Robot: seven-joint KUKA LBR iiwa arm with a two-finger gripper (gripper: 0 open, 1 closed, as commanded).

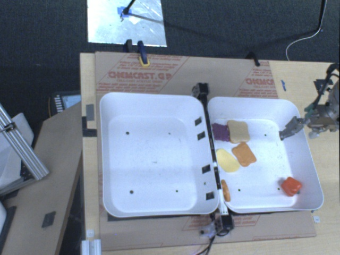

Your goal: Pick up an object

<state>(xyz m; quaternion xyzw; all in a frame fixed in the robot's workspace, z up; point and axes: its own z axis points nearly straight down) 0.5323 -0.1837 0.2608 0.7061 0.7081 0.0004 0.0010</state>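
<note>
Gripper [289,128] at right bin's [303,158] right edge, finger state not clear, nothing seen between them, red object [290,185] near bin's front right corner, tan piece [238,131], orange piece [244,154], yellow piece [228,161] near its left edge

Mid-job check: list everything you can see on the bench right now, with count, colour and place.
Shallow white plastic bins: 2, white, side by side; left bin, right bin.
Purple flat block: 1, purple, right bin, top left by the divider.
Tan square slab: 1, tan, touching the purple block's right side.
Orange flat piece: 1, orange, right bin, below the tan slab.
Pale yellow oval piece: 1, yellow, left of the orange piece.
Small orange strip: 1, orange, bottom left, by the divider.
Red rounded lump: 1, red, bottom right corner.
Gripper: 1, grey, at right bin's right rim.
</note>
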